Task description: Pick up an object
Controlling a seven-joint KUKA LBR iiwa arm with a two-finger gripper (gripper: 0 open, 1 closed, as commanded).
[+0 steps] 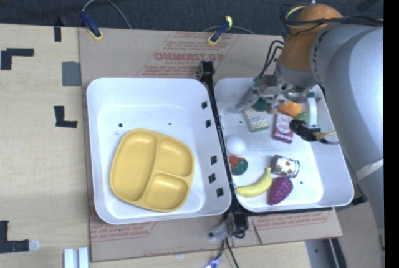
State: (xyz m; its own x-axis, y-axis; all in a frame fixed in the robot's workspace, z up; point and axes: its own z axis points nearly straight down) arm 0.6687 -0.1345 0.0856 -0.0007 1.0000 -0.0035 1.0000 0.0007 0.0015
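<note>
Nearest us: arm [349, 80] reaching in from right, wrist bent down over right bin's [336, 189] far end. Gripper [269, 93] low beside packet [255, 118]; we cannot tell its state. We count one banana [255, 186], one grape bunch [280, 191], one can [285, 166], one ball [236, 146]. Left bin [103, 98]: one yellow tray [151, 169].

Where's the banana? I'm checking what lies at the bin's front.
The banana lies near the front edge of the right bin, with the purple grapes touching its right and a small can just behind.
</note>
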